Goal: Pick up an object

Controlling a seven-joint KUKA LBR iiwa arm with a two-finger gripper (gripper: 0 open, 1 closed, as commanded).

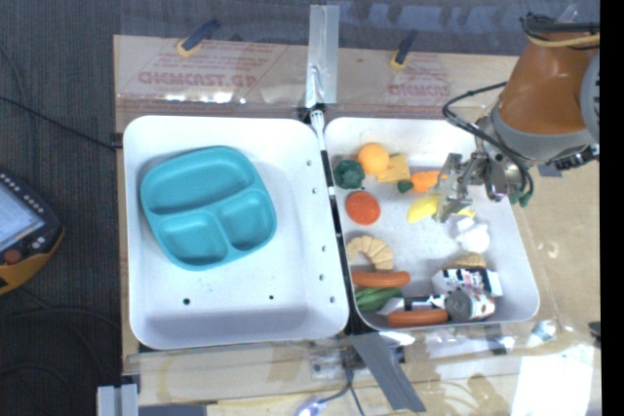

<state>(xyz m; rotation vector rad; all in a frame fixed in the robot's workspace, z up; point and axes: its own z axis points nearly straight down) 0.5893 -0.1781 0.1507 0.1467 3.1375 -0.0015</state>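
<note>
My gripper (pixel 456 200) hangs low over the right side of the right bin (pixel 522 258), under the grey wrist with its orange band. Just left of it lie a small yellow fruit (pixel 422 208) and an orange carrot-like piece (pixel 425 180). A white lump (pixel 474 235) sits directly below the gripper, with a bit of yellow showing at its tip. Farther left are an orange (pixel 371 158), a yellow wedge (pixel 396 170), a green piece (pixel 348 173) and a red tomato (pixel 363 207). Nothing is clearly held.
The near end of the right bin holds a croissant (pixel 370 251), two sausages (pixel 381 279), a green vegetable (pixel 373 299) and a printed can (pixel 466 292). In the left bin (pixel 156 307) rests a blue divided tray (pixel 207 206).
</note>
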